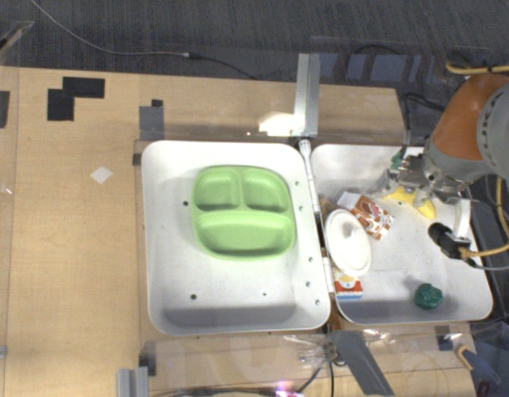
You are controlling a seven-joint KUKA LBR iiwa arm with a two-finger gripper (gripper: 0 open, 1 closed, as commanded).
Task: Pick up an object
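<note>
Camera view: hand (410,174) low, seemingly touching yellow object (413,198).

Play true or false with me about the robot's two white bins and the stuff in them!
1. The green tray lies in the left bin. True.
2. The dark green ball sits in the left bin. False: it is in the right bin, near its front corner.
3. The arm's tool is over the right bin. True.
4. The white lid rests on the green tray. False: it lies in the right bin, by the dividing wall.
</note>
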